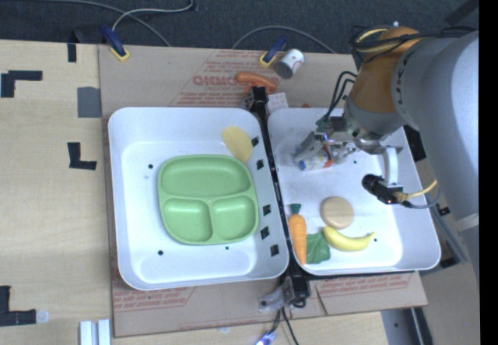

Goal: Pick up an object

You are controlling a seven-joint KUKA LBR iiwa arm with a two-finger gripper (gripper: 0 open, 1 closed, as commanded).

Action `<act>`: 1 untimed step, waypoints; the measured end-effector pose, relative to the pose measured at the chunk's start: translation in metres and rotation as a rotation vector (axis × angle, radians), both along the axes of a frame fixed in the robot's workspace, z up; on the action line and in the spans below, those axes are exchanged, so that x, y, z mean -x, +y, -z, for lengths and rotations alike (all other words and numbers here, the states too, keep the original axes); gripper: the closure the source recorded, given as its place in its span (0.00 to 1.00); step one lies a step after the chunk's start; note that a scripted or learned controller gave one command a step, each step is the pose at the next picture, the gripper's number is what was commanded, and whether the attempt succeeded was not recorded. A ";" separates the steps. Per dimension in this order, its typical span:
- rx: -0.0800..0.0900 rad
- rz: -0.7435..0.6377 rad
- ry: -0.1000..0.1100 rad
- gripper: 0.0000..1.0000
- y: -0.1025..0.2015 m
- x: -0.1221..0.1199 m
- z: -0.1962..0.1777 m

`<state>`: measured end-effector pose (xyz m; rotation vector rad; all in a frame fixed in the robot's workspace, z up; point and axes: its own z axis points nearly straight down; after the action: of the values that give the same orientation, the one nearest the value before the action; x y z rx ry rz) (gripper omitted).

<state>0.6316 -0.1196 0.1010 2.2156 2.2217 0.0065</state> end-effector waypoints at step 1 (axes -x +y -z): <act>0.003 0.000 -0.002 1.00 -0.001 -0.001 -0.011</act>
<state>0.6322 -0.1203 0.1116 2.2125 2.2198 0.0064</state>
